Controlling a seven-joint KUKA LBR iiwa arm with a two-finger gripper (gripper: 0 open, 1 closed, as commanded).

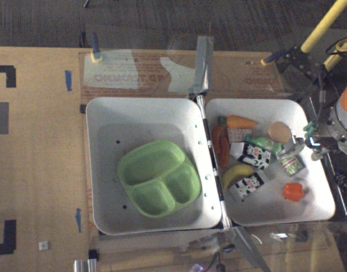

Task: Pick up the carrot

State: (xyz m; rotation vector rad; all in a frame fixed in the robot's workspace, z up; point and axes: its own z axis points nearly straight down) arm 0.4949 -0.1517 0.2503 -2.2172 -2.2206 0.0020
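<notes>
The carrot (241,122) is orange with a pointed tip and lies flat near the back edge of the right bin (323,208), its tip pointing right. My gripper (307,141) hangs over the right side of that bin, to the right of the carrot and slightly nearer the front. It stands apart from the carrot, close to a beige egg-like ball (279,132) and a small can (290,164). The arm's orange band (344,101) sits at the view's right.
Around the carrot lie a red-brown sausage (221,143), a green bottle (262,143), two cow-print cartons (255,154), a banana (235,174) and a red item (293,192). The left bin (99,118) holds a green divided plate (159,177).
</notes>
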